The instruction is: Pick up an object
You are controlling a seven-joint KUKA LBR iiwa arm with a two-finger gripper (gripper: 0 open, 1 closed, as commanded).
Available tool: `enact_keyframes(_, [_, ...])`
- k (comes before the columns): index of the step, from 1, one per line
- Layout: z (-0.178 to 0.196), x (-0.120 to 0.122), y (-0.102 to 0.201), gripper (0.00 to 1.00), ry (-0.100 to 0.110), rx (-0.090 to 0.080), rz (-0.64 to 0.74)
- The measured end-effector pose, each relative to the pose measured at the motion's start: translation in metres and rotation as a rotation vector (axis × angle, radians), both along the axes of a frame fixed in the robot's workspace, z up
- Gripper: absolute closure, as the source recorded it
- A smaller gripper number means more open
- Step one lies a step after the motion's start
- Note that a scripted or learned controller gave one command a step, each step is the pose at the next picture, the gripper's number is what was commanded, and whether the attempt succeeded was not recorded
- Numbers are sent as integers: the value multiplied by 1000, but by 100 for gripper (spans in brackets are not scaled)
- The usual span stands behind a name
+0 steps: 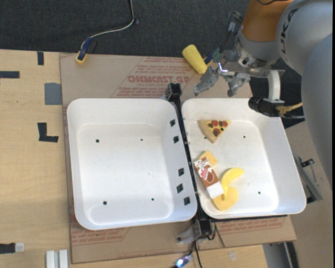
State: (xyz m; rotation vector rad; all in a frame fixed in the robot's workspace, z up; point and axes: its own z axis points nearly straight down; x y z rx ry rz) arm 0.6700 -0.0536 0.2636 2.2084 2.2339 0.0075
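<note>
The two-finger gripper (221, 86) hangs splayed wide, holding nothing, above the right shallow white plastic bin (279, 149), which contains three toys: one pizza slice (214, 129), one yellow banana (229, 187), one snack packet (206, 173).

"CHEMCAST GP" on cardboard sheet (148, 80)

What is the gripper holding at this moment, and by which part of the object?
Nothing. The gripper is open above the back edge of the right bin, with no object between its fingers. The pizza slice, snack packet and banana lie in that bin.
</note>
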Motion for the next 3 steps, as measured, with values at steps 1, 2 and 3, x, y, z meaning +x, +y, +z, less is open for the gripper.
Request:
enact_keyframes(1, [8,-1,-7,100,4,-4,-7])
enact_keyframes(2, [-31,-90,-46,100,14,-4,-17])
enact_keyframes(3, [-177,-192,-51,100,15,-4,-19])
